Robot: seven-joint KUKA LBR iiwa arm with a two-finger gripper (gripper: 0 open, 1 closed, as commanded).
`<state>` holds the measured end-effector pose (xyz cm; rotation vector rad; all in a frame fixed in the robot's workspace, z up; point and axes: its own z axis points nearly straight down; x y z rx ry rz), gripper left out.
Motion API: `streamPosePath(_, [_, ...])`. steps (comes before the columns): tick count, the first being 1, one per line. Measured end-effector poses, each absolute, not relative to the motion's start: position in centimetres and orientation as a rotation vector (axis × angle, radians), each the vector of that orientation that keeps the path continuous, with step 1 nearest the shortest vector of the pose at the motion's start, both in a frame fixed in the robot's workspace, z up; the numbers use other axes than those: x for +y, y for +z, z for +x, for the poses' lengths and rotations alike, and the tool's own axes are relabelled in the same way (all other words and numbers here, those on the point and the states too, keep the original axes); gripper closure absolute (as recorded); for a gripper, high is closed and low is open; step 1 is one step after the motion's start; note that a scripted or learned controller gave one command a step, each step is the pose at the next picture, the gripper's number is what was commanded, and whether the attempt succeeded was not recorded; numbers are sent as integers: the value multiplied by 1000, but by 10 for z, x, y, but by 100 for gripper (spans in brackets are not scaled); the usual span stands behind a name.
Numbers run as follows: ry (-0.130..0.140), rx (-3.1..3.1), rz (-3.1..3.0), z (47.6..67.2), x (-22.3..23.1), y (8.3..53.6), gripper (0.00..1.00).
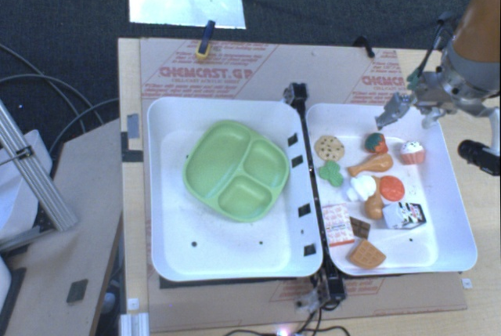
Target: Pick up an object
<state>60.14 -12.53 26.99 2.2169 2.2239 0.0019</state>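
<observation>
Clearly, small toy food pieces [368, 193] lie clustered in the right white bin [450, 236]: a round chocolate-chip cookie [329, 147], a brown drumstick [370, 164], a pink cupcake [412, 152]. Above the bin's far edge hangs the gripper [410, 113], fingers seemingly spread, grasping nothing. A green divided plate [236, 169] rests in the left white bin [168, 248].

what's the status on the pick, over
Gripper open, high over right bin, holding nothing. Toy food untouched; cupcake and strawberry closest. Nothing in the way.
</observation>
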Motion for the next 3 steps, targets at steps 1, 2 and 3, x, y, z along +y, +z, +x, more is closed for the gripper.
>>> streamPosePath(1, [-1, 2216, 2222, 650, -204, 170, 0])
streamPosePath(2, [-2, 2223, 2223, 610, -207, 81, 0])
streamPosePath(3, [4, 2225, 2214, 667, -206, 86, 0])
